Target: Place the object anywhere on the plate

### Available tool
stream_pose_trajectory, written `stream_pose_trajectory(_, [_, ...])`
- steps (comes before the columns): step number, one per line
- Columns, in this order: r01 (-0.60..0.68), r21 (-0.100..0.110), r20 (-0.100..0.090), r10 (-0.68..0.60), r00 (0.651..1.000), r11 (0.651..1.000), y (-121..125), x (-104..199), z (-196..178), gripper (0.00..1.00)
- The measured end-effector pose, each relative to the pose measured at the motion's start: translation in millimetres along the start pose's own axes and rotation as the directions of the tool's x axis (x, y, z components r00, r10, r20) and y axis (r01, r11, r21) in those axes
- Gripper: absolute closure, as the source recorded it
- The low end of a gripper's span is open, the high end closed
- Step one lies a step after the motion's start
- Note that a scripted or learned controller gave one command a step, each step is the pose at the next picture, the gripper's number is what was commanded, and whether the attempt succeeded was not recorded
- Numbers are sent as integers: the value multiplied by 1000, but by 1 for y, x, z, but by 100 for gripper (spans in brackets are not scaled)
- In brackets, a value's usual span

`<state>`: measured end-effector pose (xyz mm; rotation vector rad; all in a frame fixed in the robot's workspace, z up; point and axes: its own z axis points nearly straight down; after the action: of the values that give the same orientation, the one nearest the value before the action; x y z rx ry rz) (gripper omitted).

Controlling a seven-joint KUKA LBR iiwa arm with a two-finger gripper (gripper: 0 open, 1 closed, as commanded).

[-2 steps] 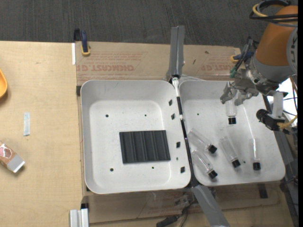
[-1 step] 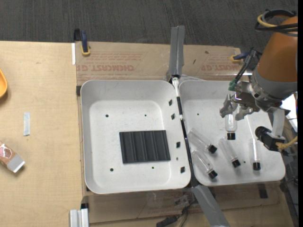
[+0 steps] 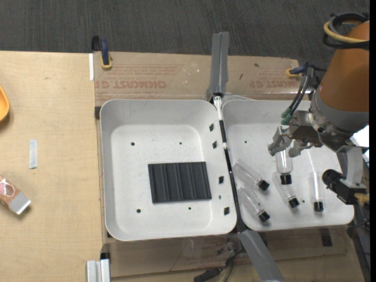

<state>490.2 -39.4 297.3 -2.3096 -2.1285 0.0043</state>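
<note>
I am reaching in from the right, and my gripper (image 3: 284, 151) is hanging over the right bin (image 3: 252, 113). A clear vial (image 3: 284, 168) with a black cap is standing nearly upright between my fingertips, its cap pointing down toward the bin floor, so my fingers are closing on it.

Four more vials are lying on the floor of the same bin. One (image 3: 251, 176) is resting at a slant near the bin's left wall, and another (image 3: 254, 205) is lying below it, closer to the front edge. A third (image 3: 289, 195) is sitting just below the vial I am holding, and a fourth (image 3: 316, 192) is lying to its right, near my arm.

The plate (image 3: 179, 181), a dark ribbed rectangle, is lying flat in the middle of the left bin (image 3: 117, 122), well apart from my gripper and from every vial. A grey divider (image 3: 220, 63) is running between the two bins at their far end.

On the bench (image 3: 47, 98) to the left, a small pale strip (image 3: 33, 154) is lying alone, and an eraser-like block (image 3: 13, 196) is sitting near the left edge.
</note>
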Motion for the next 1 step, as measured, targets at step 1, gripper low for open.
stream_pose_trajectory(1, [414,0,0,-414,910,910,-16,51,-1,100])
